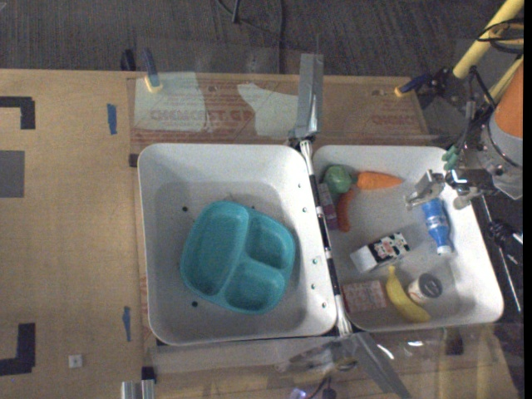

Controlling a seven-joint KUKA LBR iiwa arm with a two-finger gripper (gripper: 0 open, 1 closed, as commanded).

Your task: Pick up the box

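A small white box [384, 250] with a black-and-white print lies tilted near the middle of the right bin [490, 302]. A flat pinkish box [364, 295] lies at that bin's front left, beside a banana [405, 299]. My gripper [443, 193] hangs over the bin's back right part, just above the top of a blue bottle [435, 226]. It is open and nothing sits between its fingers. The white box lies to its front left, well apart from it.
The right bin also holds a green object [337, 178], an orange carrot [379, 180], a dark red item [343, 210] and a round jar [430, 287]. A teal divided plate [238, 257] lies in the left bin [158, 181]. A yellow pole [490, 27] stands at the back right.
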